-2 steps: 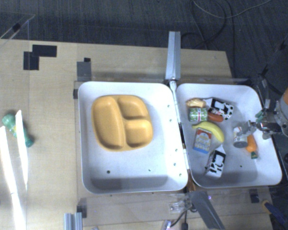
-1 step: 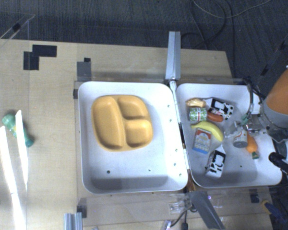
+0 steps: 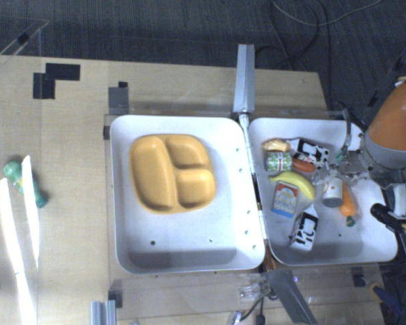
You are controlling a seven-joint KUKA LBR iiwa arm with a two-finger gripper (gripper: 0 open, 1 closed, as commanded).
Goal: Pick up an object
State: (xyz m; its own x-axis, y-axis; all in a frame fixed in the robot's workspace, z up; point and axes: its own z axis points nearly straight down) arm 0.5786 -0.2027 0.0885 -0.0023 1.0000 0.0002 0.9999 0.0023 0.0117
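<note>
The right bin point(image 3: 375, 246) is being taken as the landmark. Inside it, toward its left half, a cluster of objects is lying: a banana point(image 3: 294, 183) near the middle, a green can point(image 3: 279, 161) just above the banana, and a bread-like item point(image 3: 276, 144) at the cluster's top. A small packet point(image 3: 284, 200) is being touched by the banana from above, and a black-and-white box point(image 3: 305, 230) is lying below the packet. Another black-and-white box point(image 3: 313, 152) is sitting near the bin's upper middle, a grey cylinder point(image 3: 332, 191) is lying right of the banana, and a carrot point(image 3: 348, 205) is lying beside it. The arm point(image 3: 392, 131) is being held over the bin's right edge; the state of the jaws cannot be told. Left of this bin, a yellow divided tray point(image 3: 171, 172) is resting in the left bin point(image 3: 183, 249).
</note>
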